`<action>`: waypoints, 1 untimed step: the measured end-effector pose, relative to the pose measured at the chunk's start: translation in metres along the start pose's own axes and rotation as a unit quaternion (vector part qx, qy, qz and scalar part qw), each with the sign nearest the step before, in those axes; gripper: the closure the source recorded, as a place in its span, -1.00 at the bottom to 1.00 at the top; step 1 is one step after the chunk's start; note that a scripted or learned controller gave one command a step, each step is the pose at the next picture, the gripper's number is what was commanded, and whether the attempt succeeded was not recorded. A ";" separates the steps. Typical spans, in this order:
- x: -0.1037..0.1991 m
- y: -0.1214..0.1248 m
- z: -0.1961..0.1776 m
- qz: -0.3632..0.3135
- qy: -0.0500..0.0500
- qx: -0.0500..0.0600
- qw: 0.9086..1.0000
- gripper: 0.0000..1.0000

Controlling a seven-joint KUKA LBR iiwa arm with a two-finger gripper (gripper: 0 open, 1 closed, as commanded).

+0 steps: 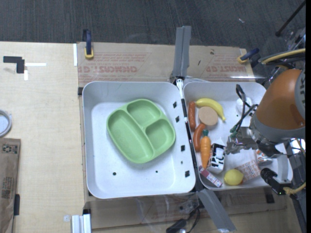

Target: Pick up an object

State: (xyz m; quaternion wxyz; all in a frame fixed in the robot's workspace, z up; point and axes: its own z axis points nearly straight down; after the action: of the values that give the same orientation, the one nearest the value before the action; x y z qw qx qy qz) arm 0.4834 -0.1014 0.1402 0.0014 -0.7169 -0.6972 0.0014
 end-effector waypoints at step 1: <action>0.016 0.018 -0.051 0.026 0.000 -0.001 1.000 -1.00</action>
State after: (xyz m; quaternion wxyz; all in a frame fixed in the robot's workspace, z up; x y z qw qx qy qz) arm 0.5020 -0.0860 0.1908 0.0006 -0.7346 -0.6785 0.0012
